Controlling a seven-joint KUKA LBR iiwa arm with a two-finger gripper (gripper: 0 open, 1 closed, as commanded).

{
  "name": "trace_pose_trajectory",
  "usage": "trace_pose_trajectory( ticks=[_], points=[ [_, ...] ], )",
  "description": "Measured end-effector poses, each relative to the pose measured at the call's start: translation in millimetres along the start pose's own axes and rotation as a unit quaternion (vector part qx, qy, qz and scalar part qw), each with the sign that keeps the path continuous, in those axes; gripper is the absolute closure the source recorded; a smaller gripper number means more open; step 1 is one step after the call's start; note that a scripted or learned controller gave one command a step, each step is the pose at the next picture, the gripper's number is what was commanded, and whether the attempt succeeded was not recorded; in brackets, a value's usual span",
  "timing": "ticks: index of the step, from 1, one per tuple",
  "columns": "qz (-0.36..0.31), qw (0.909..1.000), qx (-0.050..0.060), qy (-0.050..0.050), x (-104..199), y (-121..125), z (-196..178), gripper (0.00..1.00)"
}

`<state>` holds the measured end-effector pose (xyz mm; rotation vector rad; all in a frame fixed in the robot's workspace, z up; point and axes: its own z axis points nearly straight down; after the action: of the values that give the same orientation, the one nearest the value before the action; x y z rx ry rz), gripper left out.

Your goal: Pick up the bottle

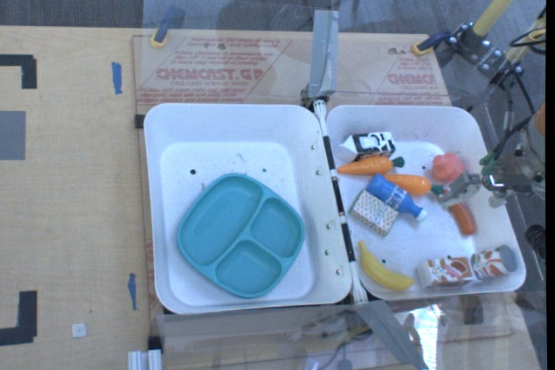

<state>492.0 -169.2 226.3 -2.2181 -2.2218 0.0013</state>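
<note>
Red mirrored lettering runs across the clear sheet (221, 65) behind the bins, reading roughly "CHEMCAST GP", and it repeats at the right, partly cut off. Right bin (486, 130): the blue bottle (395, 196) lies tilted near the middle, white cap toward the lower right, touching a speckled box (375, 212). Two carrots (368, 165) sit just above it, and a black-and-white toy (373, 142) above those, too small to make out. A carton (464, 267) lies at the lower right, its print unreadable. Banana (383, 269) at the bottom edge. The gripper (460, 189) sits low at the right side beside a pink lump (447, 166) and a red sausage (464, 219), well apart from the bottle; I cannot tell how it is set. A teal plate (241, 235) fills the left bin (165, 134).
</note>
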Motion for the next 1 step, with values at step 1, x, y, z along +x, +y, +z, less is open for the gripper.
trace_pose_trajectory(
  ticks=[1],
  points=[
    [-0.084, 0.9964, 0.000, 0.000, 28.8, 66.6, 124.8, 0.00]
  ],
)
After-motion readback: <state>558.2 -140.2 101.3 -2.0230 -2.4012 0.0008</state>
